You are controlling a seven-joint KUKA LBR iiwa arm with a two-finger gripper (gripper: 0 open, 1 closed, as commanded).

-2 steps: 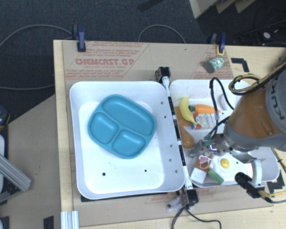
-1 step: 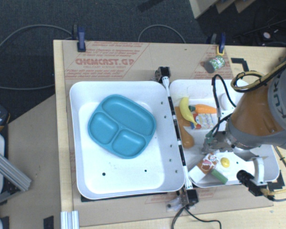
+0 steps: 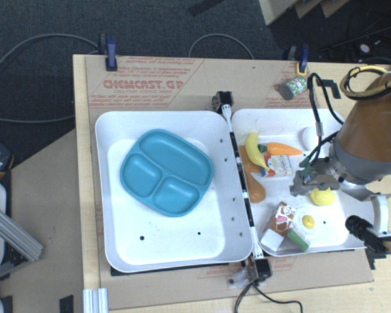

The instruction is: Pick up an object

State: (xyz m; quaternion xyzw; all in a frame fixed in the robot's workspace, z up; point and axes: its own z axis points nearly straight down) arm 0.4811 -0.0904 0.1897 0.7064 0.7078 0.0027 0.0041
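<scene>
Toys crowd the right bin [image 3: 274,117], leaving little room; gripper [image 3: 307,182] hangs low beside a yellow lemon [image 3: 323,197], finger state unclear, perhaps hidden.

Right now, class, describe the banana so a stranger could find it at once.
Start at the right white bin, the one crowded with toy food. Along its left wall, near the far end, lies the banana, beside the orange carrot. It is the long, curved yellow piece; the other yellow item by the tool is small and round.

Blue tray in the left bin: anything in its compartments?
Empty. The blue tray lies flat in the left bin; all three compartments show bare blue.
</scene>
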